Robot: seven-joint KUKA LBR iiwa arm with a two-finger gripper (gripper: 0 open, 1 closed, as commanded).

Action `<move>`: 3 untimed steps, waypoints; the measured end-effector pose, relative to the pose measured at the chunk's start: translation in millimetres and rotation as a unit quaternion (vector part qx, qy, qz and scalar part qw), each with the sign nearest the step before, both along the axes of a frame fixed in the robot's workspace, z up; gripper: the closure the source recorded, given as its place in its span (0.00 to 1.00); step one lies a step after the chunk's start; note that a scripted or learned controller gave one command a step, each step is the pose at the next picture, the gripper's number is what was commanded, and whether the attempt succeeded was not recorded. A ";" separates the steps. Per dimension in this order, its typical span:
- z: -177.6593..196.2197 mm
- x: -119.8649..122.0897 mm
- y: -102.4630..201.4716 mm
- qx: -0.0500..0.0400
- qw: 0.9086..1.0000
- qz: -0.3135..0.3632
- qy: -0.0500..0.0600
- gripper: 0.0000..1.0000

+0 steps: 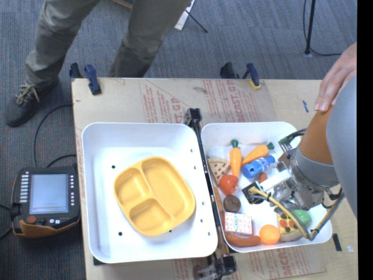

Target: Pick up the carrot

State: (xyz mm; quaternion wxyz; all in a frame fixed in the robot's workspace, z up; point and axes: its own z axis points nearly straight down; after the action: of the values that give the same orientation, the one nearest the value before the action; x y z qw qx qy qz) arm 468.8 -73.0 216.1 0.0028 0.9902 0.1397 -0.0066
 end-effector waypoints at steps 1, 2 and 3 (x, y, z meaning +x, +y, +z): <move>-7.2 -0.3 -9.1 -0.002 1.000 -0.008 -0.002 1.00; -21.4 4.7 14.8 0.002 1.000 -0.017 -0.003 1.00; -29.4 6.0 71.4 0.005 1.000 -0.024 -0.003 1.00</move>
State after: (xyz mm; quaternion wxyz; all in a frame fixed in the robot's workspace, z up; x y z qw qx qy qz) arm 474.8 -1.6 186.7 -0.0017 0.9933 0.1158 -0.0029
